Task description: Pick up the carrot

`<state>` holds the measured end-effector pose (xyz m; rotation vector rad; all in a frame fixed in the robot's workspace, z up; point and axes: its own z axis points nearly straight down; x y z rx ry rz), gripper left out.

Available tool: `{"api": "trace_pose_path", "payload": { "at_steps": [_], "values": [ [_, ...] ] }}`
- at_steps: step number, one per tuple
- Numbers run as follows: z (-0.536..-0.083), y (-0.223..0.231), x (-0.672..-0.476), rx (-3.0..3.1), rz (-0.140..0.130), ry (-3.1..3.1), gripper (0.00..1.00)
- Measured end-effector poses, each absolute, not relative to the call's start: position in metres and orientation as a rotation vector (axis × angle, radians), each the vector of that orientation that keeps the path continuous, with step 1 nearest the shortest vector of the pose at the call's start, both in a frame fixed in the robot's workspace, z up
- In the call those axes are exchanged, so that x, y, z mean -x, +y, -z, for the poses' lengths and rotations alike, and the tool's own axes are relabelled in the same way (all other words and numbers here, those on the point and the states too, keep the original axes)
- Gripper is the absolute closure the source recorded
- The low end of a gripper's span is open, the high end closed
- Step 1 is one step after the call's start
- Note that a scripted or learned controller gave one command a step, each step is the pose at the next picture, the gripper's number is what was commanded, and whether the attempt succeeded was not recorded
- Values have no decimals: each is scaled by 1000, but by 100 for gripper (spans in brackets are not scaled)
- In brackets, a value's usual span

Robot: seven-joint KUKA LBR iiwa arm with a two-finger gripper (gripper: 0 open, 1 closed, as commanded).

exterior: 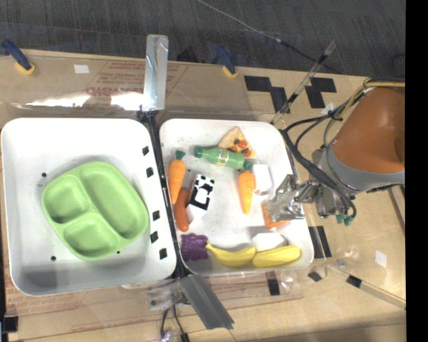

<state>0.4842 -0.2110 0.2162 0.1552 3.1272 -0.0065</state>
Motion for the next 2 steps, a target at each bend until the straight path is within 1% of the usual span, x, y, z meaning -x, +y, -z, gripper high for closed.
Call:
{"api": "trace_pose_path", "payload": {
  "at_steps": [2],
  "values": [
    [-233, -207, -487, -123, 5, 3132, 100]
  ]
}}
